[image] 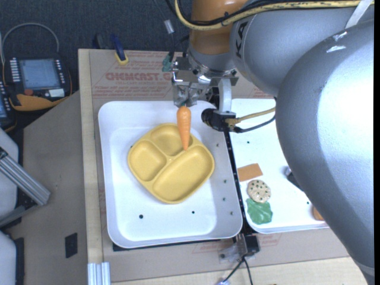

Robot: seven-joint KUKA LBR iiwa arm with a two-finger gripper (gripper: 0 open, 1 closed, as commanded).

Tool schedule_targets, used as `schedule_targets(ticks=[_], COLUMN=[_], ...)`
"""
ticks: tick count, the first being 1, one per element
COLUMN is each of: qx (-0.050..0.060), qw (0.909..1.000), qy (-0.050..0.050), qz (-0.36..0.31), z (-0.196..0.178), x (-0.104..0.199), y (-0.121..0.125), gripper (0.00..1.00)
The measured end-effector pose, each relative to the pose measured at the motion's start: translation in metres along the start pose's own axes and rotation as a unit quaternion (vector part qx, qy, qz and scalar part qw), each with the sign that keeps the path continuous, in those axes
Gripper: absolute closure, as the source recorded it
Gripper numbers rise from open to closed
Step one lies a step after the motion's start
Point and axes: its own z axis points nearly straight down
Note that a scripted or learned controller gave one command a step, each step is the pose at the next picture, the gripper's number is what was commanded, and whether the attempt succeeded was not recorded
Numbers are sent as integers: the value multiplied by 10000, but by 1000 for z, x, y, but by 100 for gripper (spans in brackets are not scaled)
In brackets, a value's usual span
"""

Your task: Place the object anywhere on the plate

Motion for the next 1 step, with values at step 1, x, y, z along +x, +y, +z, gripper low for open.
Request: schedule_targets(ticks=[1], qx=[3], qw=[10000], qy=[-5], qz=[3], z=[0], x=[-1], y=[0], gripper=[0])
